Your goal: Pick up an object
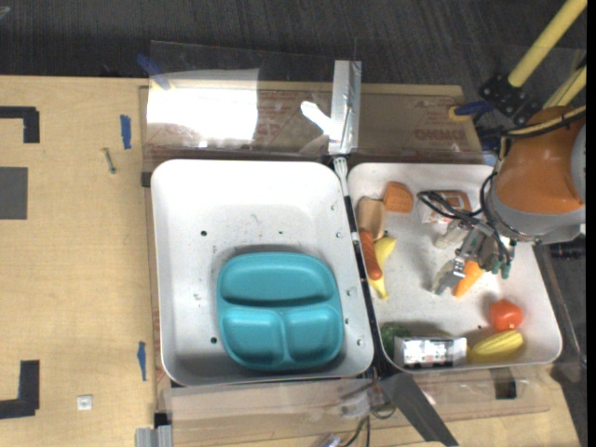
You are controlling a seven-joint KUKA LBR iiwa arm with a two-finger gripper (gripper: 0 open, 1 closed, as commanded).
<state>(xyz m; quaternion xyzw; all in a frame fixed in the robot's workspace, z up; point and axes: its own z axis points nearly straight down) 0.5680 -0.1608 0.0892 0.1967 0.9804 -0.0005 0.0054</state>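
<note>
Since the task leaves the choice of object open, the likeliest candidate is the small orange carrot-shaped plastic toy [467,277] lying near the middle of the right-hand shallow white bin [549,319], because the grey arm's two-finger gripper [456,273] sits directly over it, the jaws low and seemingly touching it. Whether the jaws are spread, narrowed or already closed on the toy I cannot tell; metal and orange overlap there. The toy looks light, rigid and smooth, so it should lift easily but could slip or roll out of a pinch; taking it across its thicker middle rather than the tapered tip seems safest. Nearby objects crowd the bin: a red tomato-like ball [506,315] and a yellow banana-shaped piece [496,345] toward the near right corner, and a small silver can [430,350] along the near edge. The left bin holds a teal divided plastic tray [277,310].
</note>
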